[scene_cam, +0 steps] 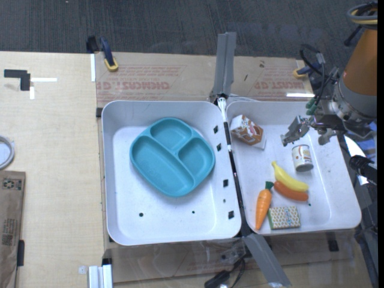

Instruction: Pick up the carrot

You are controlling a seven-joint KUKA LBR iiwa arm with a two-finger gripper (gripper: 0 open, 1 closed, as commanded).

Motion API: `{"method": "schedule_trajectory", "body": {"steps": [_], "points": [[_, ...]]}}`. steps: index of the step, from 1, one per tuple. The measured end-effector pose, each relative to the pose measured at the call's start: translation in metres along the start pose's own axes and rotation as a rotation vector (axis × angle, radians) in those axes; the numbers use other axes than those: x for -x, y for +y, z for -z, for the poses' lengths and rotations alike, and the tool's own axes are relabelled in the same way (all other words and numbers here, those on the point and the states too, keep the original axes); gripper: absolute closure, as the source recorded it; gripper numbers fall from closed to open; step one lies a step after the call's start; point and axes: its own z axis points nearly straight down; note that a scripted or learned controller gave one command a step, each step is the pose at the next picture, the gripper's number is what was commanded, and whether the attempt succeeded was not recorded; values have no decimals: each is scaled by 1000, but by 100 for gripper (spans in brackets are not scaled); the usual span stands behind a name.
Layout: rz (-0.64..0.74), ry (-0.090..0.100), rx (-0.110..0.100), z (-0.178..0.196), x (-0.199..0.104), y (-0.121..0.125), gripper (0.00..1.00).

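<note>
Though small, bright orange carrot point(263, 206)

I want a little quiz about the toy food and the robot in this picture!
1. True or false: the orange carrot with a green top lies in the right white bin.
2. Which bin holds the blue divided plate?
3. What touches the yellow banana: A) the small white can, B) the orange sausage-shaped toy?

Key: 1 true. 2 the left white bin. 3 B.
</note>
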Motion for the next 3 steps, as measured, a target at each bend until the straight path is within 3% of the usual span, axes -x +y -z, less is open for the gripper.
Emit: {"method": "schedule_trajectory", "body": {"steps": [1, 2, 3], "points": [[192, 2, 0, -146, 25, -54, 0], [314, 2, 0, -194, 5, -38, 0], [746, 1, 2, -194, 6, -54, 0]]}}
